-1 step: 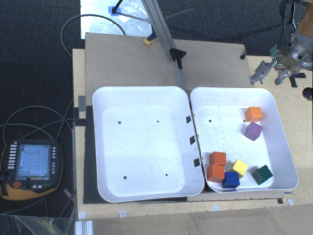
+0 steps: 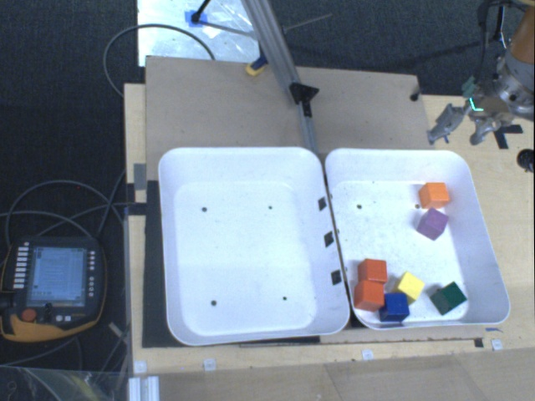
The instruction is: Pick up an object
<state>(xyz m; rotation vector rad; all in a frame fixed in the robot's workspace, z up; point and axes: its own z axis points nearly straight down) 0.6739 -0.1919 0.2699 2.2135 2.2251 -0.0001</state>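
At the far left, a handheld control pendant [image 2: 52,286] with a lit screen is seen lying off the bench, its cables looping around it. The left white bin [image 2: 180,307] is set on the bench, touching the right white bin [image 2: 481,224] along their shared edge. In the right bin, two orange cubes [image 2: 370,282] are found pressed together near the front left corner, with a blue cube [image 2: 394,307] just beside them and a yellow cube [image 2: 410,286] touching the blue one. A dark green cube [image 2: 449,297] is placed near the front right. Farther back, a purple cube [image 2: 432,223] lies just in front of another orange cube [image 2: 434,195]. The gripper [image 2: 468,128] is held above the bench beyond the right bin's back right corner, its fingers spread wide, with nothing between them.
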